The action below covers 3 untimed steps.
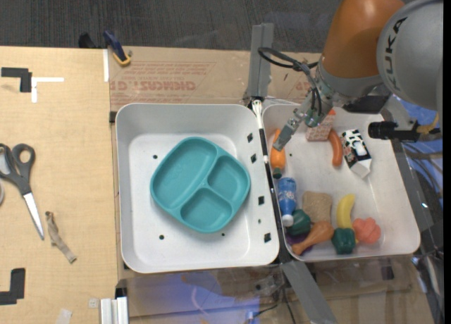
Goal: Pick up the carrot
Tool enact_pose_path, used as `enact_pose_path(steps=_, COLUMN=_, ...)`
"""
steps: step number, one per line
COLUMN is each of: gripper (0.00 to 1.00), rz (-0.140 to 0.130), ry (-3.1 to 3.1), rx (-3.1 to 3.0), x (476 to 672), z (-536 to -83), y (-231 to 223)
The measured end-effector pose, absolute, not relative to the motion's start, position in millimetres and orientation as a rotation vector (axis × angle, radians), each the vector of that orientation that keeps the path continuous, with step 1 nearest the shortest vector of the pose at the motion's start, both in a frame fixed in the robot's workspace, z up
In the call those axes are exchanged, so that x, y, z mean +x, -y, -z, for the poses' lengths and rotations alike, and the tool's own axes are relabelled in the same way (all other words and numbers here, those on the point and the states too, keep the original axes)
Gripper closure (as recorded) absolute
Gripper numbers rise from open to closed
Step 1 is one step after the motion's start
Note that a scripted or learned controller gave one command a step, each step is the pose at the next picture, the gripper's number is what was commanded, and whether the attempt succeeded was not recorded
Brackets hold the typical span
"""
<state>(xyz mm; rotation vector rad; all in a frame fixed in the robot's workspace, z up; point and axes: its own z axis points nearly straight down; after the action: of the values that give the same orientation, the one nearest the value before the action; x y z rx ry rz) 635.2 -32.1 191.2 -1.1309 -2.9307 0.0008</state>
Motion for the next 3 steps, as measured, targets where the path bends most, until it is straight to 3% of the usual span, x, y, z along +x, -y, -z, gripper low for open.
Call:
enact_pose_path(steps=1, gripper=0.00, rz=-0.001, ry=2.984, rx=-0.983, x=624.7, z=-192, y=0)
enact_pose_path(steps=2, gripper=0.00, rz=-0.001, ry=2.892, rx=-1.228, x=596.4, z=-192, y=74)
enact_pose_path(steps=3, gripper=0.00, rz=0.000, ry=2.869, rx=-1.285, x=631.6, z=-192, y=28)
